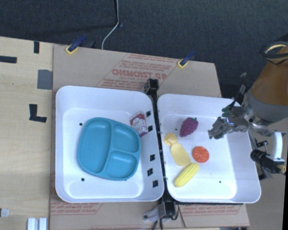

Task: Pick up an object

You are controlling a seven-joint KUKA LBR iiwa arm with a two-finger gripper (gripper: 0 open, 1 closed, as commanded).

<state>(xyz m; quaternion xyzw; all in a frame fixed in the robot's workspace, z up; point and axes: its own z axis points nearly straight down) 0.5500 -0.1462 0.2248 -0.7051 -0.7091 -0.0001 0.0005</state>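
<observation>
White right bin [237,191]: end effector [217,131] above open right floor.

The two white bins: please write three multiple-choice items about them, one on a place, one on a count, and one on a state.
1. Where does the blue divided plate lie?
A. in the left bin
B. in the right bin
C. on the cardboard outside the bins

2. How many toy foods lie in the right bin?
A. two
B. four
C. six

3. How does the gripper stand to the toy foods?
A. it holds the corn
B. it presses on the grapes
C. it is apart from them all

Key: 1 A, the plate lies in the left bin. 2 B, the purple grapes, yellow squash, orange tomato and yellow corn. 3 C, bare white floor shows between the gripper and each toy.
</observation>
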